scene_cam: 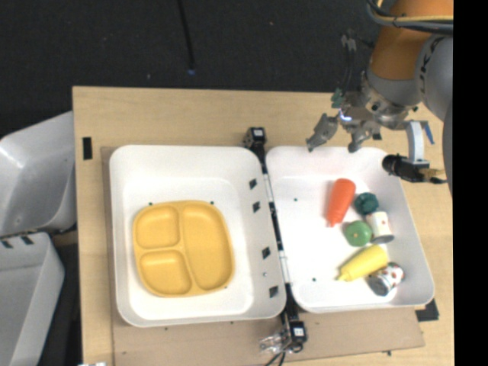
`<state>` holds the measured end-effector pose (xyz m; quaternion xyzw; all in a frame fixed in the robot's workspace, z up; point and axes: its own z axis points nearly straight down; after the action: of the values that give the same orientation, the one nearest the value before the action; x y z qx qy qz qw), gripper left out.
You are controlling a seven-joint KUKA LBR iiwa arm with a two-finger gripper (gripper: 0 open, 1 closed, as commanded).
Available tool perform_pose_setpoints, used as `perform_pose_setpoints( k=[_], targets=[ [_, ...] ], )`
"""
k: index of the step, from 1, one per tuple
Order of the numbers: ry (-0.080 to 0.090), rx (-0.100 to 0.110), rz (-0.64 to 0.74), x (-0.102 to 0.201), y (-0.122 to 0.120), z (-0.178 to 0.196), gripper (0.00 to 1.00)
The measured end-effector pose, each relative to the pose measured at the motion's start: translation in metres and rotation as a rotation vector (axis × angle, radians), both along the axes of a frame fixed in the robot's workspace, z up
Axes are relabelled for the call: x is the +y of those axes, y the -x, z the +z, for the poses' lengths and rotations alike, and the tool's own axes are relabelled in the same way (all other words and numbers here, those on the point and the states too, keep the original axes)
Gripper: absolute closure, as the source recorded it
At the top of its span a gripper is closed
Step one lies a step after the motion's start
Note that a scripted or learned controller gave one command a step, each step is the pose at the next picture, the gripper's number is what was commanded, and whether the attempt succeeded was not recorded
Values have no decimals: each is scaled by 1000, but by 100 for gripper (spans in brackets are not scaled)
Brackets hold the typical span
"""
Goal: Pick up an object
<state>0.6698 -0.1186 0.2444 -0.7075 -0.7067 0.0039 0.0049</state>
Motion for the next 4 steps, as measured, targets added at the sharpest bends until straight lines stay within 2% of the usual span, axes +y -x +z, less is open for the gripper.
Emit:
perform_pose_setpoints(
  k=[1,4],
  targets=[
    [1,-14,2,0,-2,9,0],
    [4,-10,6,9,-5,-121,0]
  ],
)
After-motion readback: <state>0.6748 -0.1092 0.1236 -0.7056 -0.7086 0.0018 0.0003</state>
